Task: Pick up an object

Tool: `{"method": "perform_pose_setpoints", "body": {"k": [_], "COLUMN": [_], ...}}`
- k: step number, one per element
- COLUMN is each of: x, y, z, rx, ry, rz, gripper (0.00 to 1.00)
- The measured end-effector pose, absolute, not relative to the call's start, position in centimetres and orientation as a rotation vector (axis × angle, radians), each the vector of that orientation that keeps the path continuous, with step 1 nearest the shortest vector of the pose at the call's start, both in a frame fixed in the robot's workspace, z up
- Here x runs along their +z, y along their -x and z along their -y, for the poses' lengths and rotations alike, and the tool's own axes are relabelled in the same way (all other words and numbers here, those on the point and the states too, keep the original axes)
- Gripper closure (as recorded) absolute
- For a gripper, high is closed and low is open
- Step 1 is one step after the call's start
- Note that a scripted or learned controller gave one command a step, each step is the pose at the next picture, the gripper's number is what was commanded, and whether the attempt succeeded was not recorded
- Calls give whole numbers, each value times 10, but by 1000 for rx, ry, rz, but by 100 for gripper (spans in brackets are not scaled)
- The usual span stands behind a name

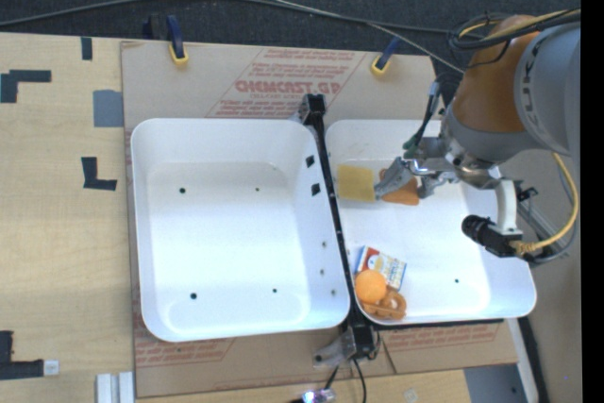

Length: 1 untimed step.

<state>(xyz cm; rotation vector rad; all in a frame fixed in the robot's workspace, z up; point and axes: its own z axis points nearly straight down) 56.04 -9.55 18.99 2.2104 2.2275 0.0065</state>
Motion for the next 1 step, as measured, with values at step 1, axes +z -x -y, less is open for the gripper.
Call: {"method": "perform_pose_setpoints", "body": {"k": [1], "x": [208], "y": [-495], "z": [56], "rx": [-7], "ry": [-2222], "rz": [-2230], "gripper": [100]}}
